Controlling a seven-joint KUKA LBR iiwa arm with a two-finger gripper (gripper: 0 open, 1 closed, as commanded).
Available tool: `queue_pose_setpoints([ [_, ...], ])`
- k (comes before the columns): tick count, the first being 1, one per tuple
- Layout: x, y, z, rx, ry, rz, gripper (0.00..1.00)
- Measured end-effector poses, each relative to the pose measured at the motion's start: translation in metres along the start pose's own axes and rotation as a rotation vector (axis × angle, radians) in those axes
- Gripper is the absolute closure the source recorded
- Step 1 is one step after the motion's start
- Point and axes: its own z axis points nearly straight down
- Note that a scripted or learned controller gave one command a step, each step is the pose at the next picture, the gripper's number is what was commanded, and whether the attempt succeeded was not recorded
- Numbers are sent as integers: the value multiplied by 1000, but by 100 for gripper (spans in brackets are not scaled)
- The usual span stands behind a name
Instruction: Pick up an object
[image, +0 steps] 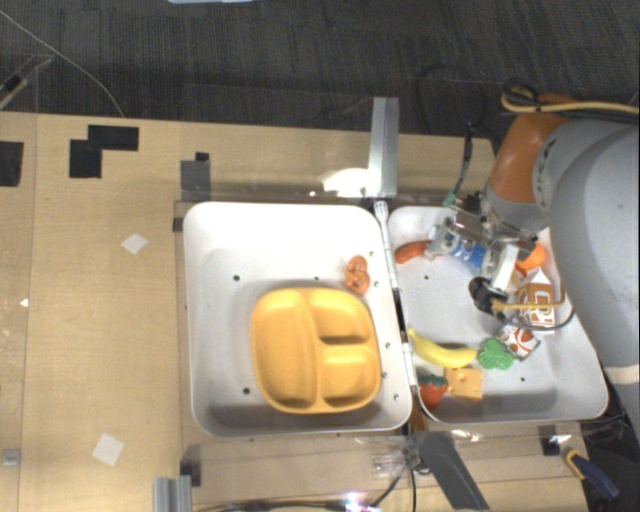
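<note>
My gripper (480, 252) is low over the back of the right bin (575, 395), under the grey arm and its orange band. A blue item (468, 251) shows right at the gripper, and I cannot tell whether it is held. An orange-red piece (409, 252) lies just left of it. Nearer the front of this bin lie a banana (442, 352), a green item (494, 355), a tan block (463, 382) and a red piece (431, 393). An orange and white box (537, 303) and a small red and white can (519, 341) lie to the right.
The left bin (215, 300) holds a yellow divided tray (315, 350) and a small orange item (357, 272) by its right wall. A metal divider post (384, 150) stands behind the wall between the bins. The arm covers the right bin's back right corner.
</note>
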Motion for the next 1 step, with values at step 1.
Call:
queue_pose_setpoints([
  [1, 5, 2, -13, -9, 8, -7, 100],
])
